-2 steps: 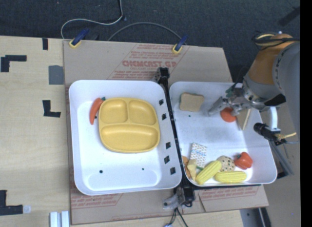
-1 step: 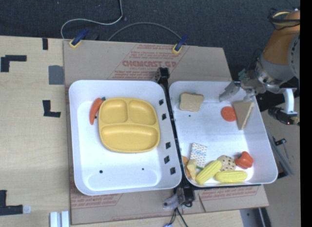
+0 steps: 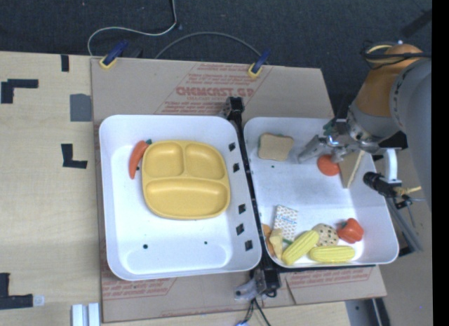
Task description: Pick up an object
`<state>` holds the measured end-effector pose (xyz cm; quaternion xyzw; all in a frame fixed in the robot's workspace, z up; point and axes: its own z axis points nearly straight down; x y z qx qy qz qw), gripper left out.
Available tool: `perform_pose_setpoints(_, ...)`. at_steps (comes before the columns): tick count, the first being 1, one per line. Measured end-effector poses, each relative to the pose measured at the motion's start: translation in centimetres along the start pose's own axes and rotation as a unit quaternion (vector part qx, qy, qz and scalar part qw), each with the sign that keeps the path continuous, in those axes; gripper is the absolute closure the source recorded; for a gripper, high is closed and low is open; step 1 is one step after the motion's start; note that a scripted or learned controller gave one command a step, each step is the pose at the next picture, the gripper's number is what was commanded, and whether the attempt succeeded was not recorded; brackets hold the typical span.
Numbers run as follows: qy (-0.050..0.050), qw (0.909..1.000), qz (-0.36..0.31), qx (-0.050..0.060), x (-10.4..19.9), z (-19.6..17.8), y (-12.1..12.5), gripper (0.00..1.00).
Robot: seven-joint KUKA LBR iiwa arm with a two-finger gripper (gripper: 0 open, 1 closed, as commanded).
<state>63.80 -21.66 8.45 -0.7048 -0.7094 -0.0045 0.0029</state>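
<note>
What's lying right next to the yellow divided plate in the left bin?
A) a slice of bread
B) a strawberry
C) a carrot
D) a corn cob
C: an orange carrot lies along the left edge of the yellow plate in the left bin; the corn and bread are in the right bin.

You saw a yellow divided plate, an orange carrot, yellow corn cobs and white bins.

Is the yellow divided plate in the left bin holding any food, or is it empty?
Empty. The yellow divided plate shows bare compartments; the carrot lies beside its left edge on the floor of the left bin, not on the plate.
</note>
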Motion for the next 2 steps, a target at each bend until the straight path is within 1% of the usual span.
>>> perform_pose_setpoints(1, -0.001, 1.0, 0.0, 0.0, -0.14, -0.65, 3.38, 0.0)
perform_pose_setpoints(2, -0.006, 1.0, 0.001, -0.004, -0.53, -0.43, 2.62, 0.0)
